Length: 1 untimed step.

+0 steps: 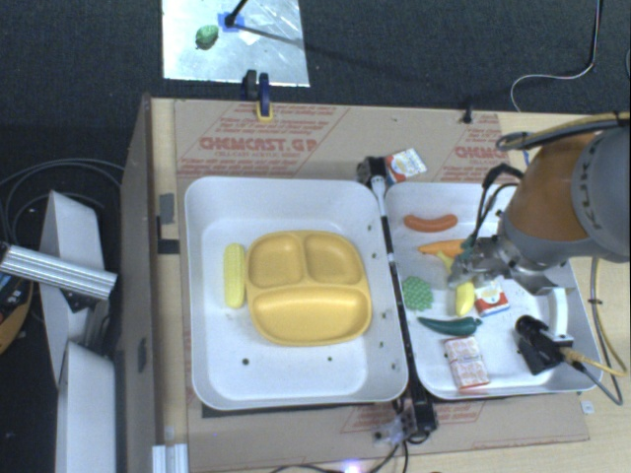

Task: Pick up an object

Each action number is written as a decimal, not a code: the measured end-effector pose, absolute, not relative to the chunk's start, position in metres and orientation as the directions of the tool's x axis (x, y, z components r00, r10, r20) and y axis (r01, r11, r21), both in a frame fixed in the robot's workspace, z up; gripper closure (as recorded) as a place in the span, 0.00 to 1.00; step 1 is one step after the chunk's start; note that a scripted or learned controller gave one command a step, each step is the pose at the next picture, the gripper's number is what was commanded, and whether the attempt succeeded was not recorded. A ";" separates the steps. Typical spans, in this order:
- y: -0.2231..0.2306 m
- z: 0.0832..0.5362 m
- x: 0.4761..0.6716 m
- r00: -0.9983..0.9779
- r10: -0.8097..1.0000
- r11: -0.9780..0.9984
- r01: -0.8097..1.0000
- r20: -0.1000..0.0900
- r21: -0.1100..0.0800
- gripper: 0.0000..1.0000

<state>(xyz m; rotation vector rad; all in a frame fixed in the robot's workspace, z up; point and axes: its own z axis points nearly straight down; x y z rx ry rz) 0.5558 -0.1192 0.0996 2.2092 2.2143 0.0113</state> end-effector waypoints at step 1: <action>-0.044 0.185 0.571 -0.004 1.000 0.004 1.000 0.001 0.004 1.00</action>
